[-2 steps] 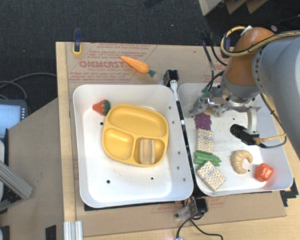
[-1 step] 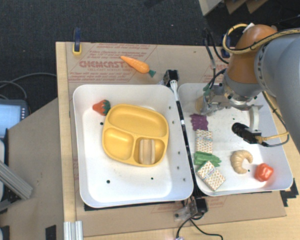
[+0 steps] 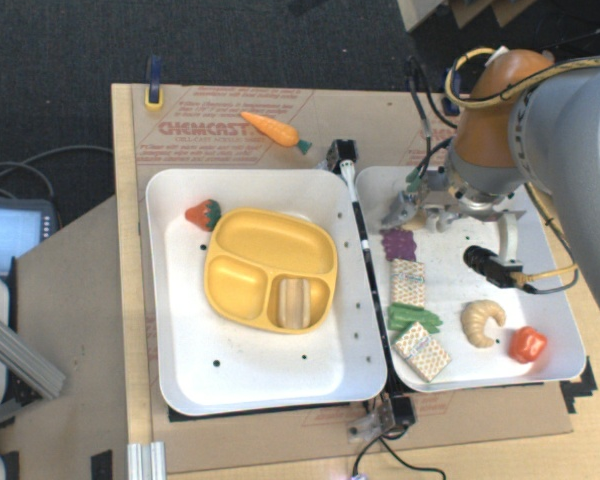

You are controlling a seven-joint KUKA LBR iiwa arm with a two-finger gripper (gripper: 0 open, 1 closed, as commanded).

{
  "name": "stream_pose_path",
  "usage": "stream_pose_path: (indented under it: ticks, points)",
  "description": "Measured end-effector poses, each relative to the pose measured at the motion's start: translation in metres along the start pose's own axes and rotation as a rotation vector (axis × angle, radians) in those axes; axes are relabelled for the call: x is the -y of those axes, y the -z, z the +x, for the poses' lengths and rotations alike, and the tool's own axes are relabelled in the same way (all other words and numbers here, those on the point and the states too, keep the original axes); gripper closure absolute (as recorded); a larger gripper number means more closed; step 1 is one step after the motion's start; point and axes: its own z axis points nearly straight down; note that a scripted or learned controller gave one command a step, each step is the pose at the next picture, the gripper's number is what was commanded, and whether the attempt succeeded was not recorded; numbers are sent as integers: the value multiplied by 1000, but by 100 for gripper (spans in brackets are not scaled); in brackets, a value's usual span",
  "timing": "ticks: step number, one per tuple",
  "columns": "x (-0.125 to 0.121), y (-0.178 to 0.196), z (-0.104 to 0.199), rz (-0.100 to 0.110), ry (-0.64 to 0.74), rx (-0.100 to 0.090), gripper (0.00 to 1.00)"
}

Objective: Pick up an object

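— If we start at the left, what does the shallow white left bin (image 3: 170, 298) hold?

— A small red toy strawberry (image 3: 204, 214) near its upper left corner. Beside it is a yellow plastic divided plate (image 3: 270, 268) with a pale tan roll (image 3: 293, 302) in its lower right compartment. An orange toy carrot (image 3: 270, 128) lies outside, on the brown board (image 3: 210, 108) above that bin.

— And the white right bin (image 3: 560, 313)?

— Down its left side: a purple knobbly lump (image 3: 399, 243), a patterned packet (image 3: 409, 284), a green toy vegetable (image 3: 413, 317), a second patterned packet (image 3: 421, 352). Further right, a tan toy croissant (image 3: 482, 322) and a red toy tomato (image 3: 527, 345).

— The gripper (image 3: 412, 211)?

— Over the right bin's upper left, just above the purple lump. Whether it is spread or closed, I cannot tell.
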Motion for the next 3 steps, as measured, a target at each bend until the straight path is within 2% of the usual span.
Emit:
stream_pose_path:
  ticks: [1, 2, 3]
  points:
    - [24, -11, -25, 7, -4, -4, 0]
    - [-35, -10, -3, -3, 3, -1, 0]
    - [-33, 0, -4, -1, 1, 0, 100]
